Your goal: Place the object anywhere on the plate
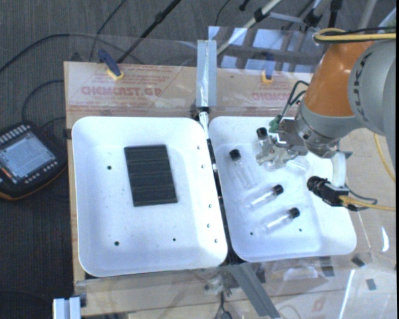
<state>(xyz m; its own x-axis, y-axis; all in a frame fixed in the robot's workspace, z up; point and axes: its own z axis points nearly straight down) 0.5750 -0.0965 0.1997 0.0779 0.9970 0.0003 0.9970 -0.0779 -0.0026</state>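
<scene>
A dark ridged rectangular plate (150, 174) lies flat in the middle of the left white bin (93, 244). Several clear vials with black caps lie in the right bin (332, 241): one (241, 167) near its left wall, one (266, 195) in the middle, one (282, 218) toward the front. Another vial (261, 135) sits at the back, right beside my gripper (272, 153). The gripper is low over the back of the right bin, touching or nearly touching that vial. The arm's wrist hides part of it.
The orange-banded arm (336, 88) covers the right bin's back right corner. A black cable connector (321, 188) hangs over that bin's right side. A pendant (20, 159) lies left of the bench. A metal post (205, 75) stands behind the gap between the bins.
</scene>
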